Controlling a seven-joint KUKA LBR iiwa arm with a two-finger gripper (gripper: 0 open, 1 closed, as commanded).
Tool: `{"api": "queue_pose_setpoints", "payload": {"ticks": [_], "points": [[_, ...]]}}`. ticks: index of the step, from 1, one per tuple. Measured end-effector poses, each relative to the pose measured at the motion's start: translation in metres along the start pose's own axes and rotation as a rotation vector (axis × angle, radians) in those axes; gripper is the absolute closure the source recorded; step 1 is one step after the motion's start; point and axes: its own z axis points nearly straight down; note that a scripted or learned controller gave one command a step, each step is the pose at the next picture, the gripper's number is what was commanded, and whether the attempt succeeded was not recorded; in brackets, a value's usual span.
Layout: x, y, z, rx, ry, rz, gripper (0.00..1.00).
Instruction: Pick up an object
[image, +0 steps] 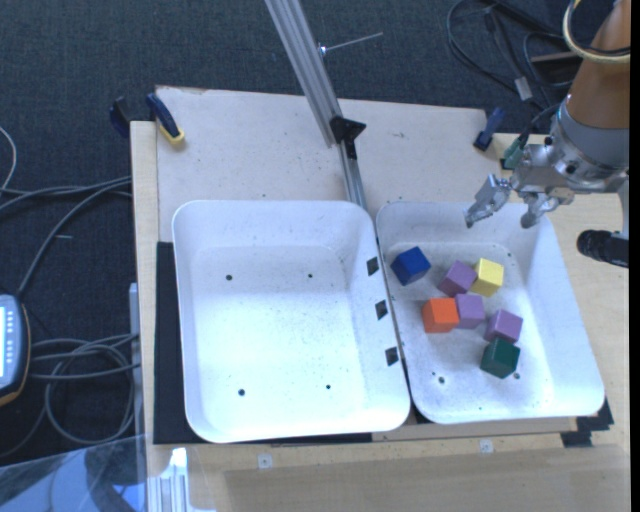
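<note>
Several small cubes lie in the right bin (560, 300): a blue cube (410, 265), a yellow cube (489, 275), an orange cube (439, 315), a dark green cube (499, 357) and three purple ones (460, 277) (471, 309) (504, 325). My gripper (505, 212) hangs over the far edge of this bin, above and behind the yellow cube. Its fingers (481, 211) stand open and spread, with nothing between them.
The left bin (200, 300) sits beside the right one. A slanted metal pole (315, 75) rises from the bench behind the bins. A yellow-and-blue clamp (165, 118) is at the far left corner, a blue clamp (490, 128) at the far right. Cables lie left of the bench.
</note>
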Motion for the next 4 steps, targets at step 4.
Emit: {"api": "queue_pose_setpoints", "payload": {"ticks": [4], "points": [[-0.002,-0.01,0.146,0.007,0.001,0.002,0.0]]}}
